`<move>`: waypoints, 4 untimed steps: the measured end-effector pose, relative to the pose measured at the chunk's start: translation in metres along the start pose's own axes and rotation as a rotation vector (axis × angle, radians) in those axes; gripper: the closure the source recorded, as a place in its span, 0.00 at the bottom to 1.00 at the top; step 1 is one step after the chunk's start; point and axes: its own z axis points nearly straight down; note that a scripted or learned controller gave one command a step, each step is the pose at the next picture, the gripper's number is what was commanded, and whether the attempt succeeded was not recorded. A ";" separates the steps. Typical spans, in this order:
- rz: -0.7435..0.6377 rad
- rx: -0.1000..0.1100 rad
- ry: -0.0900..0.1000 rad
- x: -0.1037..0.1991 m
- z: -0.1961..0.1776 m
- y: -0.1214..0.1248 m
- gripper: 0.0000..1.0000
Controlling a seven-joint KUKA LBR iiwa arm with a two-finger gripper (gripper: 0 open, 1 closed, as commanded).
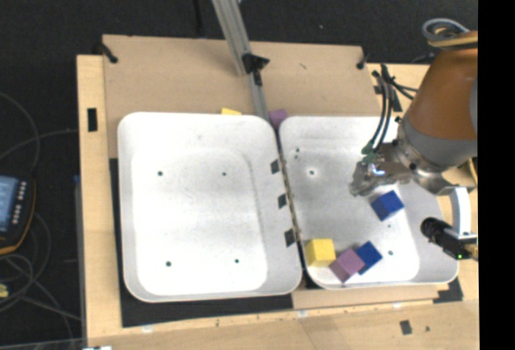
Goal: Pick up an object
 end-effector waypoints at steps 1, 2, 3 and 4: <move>-0.002 0.009 0.001 0.000 0.004 -0.002 0.00; 0.008 0.017 0.001 -0.050 0.097 -0.012 0.00; 0.001 0.007 0.000 -0.005 0.161 -0.020 0.00; 0.005 0.002 0.001 -0.007 0.148 -0.018 1.00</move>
